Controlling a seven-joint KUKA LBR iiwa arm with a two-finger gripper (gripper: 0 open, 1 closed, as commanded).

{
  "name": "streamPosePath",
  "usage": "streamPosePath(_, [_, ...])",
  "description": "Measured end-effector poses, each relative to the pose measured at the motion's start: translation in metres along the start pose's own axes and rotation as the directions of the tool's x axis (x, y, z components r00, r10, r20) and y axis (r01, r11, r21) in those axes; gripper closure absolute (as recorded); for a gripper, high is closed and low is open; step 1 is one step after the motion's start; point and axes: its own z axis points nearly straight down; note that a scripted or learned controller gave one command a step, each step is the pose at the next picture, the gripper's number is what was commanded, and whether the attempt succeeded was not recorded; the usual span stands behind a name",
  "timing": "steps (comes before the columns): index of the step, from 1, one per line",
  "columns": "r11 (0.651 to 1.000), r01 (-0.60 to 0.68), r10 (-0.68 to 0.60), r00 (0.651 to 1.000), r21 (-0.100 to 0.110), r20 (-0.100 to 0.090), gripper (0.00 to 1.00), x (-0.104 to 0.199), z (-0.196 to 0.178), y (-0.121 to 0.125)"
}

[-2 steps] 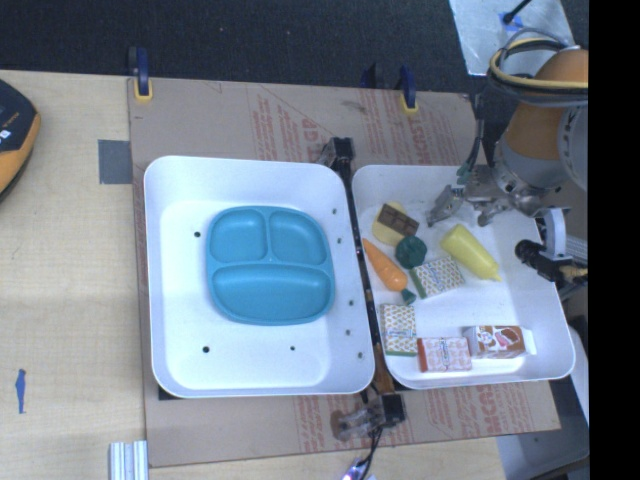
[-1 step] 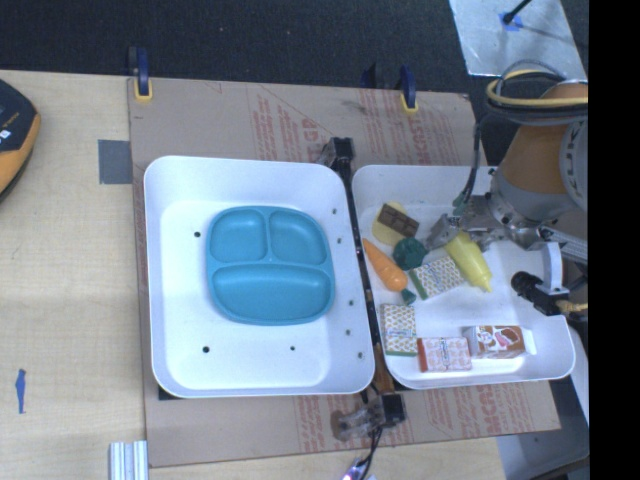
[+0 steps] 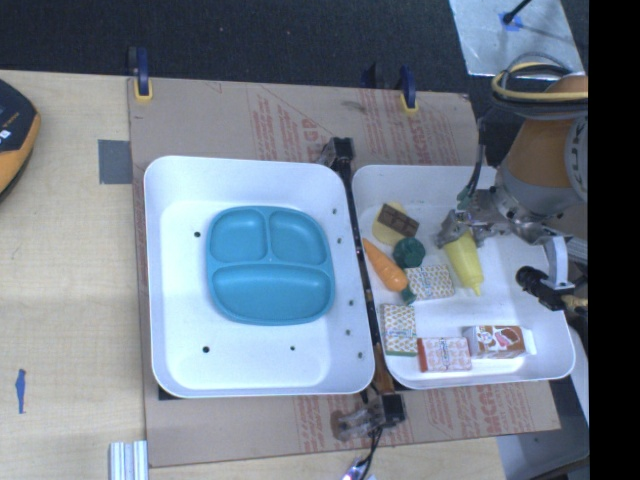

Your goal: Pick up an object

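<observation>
Yellow banana-like piece [image 3: 466, 263] at three o'clock in the right bin [image 3: 560, 363], right under the pincer [image 3: 462, 226], probably the pick target given that closeness; pincer gap impossible to tell; blue tray [image 3: 270, 265] alone in the left bin [image 3: 170, 268].

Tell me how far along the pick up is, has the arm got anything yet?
Nothing looks lifted yet. The pincer sits low in the right bin, close by the top of the yellow object, but I can't tell whether it grips it. The carrot, green ball and packets lie in that bin. The blue tray lies in the left bin. Grasping and lifting remain.
</observation>
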Motion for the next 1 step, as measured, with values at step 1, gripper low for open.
streamPosePath(1, [1.0,0.008,-0.008,1.0,-0.011,-0.003,1.0,0.0669,-0.081,0.0172])
